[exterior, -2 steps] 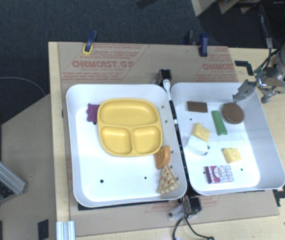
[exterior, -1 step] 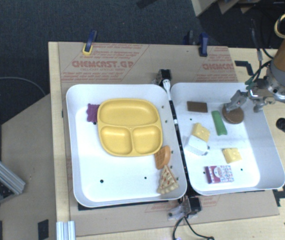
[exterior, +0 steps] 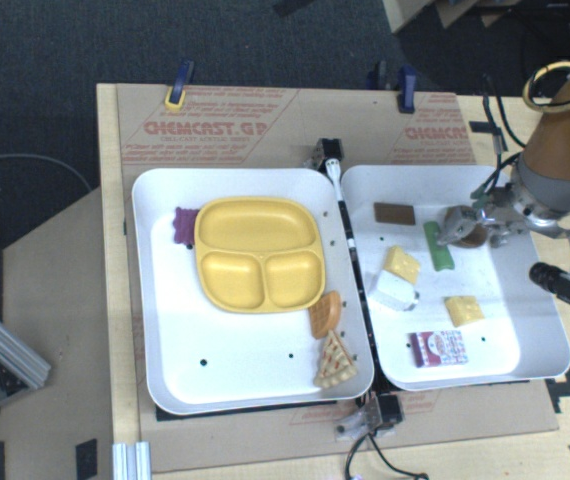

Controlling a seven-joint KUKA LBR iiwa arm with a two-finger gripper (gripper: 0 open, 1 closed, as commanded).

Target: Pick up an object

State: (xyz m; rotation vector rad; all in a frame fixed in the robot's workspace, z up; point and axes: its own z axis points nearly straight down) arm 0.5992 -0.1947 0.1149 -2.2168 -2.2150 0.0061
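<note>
Cardboard-topped bench over dark carpet, two white bins side by side — arm low in the right bin (exterior: pixel 555 353).
The gripper (exterior: pixel 462 230) sits just beside the green stick (exterior: pixel 438 246), near the brown block (exterior: pixel 395 213); whether its claw is apart or together I cannot tell. Risk: the yellow wedge (exterior: pixel 401 265) and white piece (exterior: pixel 394 291) lie close together — a slightly off descent could nudge the stick aside or pinch nothing.
</note>
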